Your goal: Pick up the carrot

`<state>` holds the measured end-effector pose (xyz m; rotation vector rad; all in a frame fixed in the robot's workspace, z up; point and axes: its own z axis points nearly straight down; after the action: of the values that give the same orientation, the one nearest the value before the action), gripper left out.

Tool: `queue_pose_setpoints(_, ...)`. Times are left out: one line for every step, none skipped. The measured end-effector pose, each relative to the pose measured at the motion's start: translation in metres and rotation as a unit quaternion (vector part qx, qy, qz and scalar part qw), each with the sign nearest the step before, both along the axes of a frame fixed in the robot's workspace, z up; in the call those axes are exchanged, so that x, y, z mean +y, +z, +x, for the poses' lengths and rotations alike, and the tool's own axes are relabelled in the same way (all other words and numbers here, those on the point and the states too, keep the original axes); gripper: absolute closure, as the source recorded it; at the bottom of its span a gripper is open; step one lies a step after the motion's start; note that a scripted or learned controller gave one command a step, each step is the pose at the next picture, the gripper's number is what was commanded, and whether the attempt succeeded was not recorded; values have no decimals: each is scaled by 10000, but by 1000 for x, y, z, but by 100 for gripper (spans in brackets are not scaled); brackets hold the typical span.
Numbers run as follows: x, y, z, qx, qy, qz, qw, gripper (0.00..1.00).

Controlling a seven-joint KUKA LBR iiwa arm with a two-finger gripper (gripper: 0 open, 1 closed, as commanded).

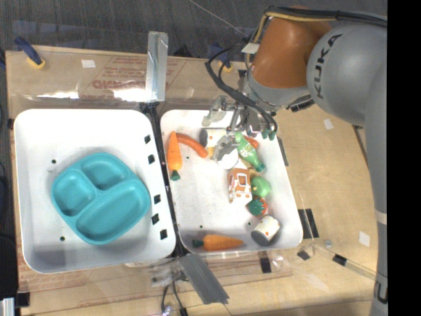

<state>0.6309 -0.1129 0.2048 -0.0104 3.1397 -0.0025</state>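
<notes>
Two carrots lie in the right bin (pixel 197 196). One carrot (pixel 173 154) lies along the bin's left wall, with its green top pointing to the front. The other carrot (pixel 222 243) lies along the front wall, green top to the left. My gripper (pixel 227 139) hangs low over the back middle of the right bin. It is just right of a curved orange-red pepper (pixel 191 144) and a short way right of the left carrot. Neither carrot is touched by it.
Crowded to the right of the gripper are a green bottle (pixel 249 152), an orange and white box (pixel 240 184), a green fruit (pixel 262 187), a small red and green piece (pixel 256 207) and a white cup (pixel 266 229). The left bin (pixel 33 143) holds a teal divided plate (pixel 100 196).
</notes>
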Motion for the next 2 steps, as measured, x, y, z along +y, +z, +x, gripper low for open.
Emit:
queue_pose_setpoints(13,-114,-13,24,-1409,10,9900,0)
queue_pose_setpoints(84,-9,-41,-28,920,4,9958,0)
